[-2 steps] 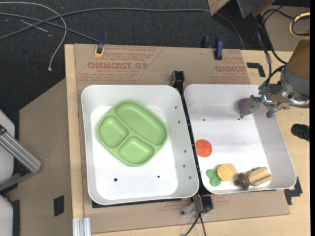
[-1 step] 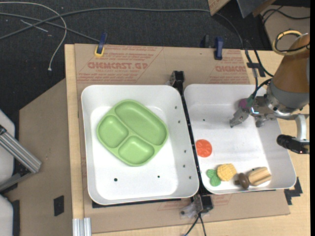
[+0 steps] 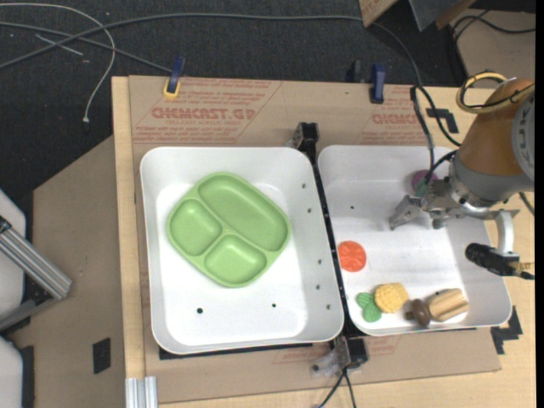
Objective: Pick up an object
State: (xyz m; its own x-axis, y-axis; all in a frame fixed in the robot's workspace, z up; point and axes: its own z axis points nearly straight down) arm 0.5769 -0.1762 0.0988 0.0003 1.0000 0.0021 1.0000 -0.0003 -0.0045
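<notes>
Camera view: looks down at a slant on a table (image 3: 127, 228) carrying two shallow white bins side by side.
End effector: at the right of the frame, over the upper part of the right bin (image 3: 374, 164), around (image 3: 418, 212); metal fingers point toward frame left, one tip showing near (image 3: 399, 219). Whether it is released or clenched I cannot tell; nothing is seen between the fingers.
Arm: grey wrist with an orange band (image 3: 493, 138) at the right edge, reaching in low, likely so the fingers can sweep or descend into the bin.
Purple object: a small dark purple thing (image 3: 422, 179) just beside the wrist, partly hidden; what it is I cannot tell.
Candidate objects: all lie in the right bin's lower part, below the end effector: an orange-red round piece (image 3: 352, 256), a yellow corn-like toy (image 3: 391, 297) touching a green piece (image 3: 368, 307), and a tan and brown cylinder (image 3: 438, 306) near the bottom wall.
Left bin: holds a green divided plate (image 3: 227, 229), well apart from the arm.
Judgement: the pick looks not yet done; the loose orange-red piece seems the easiest target, being clear of neighbours.
</notes>
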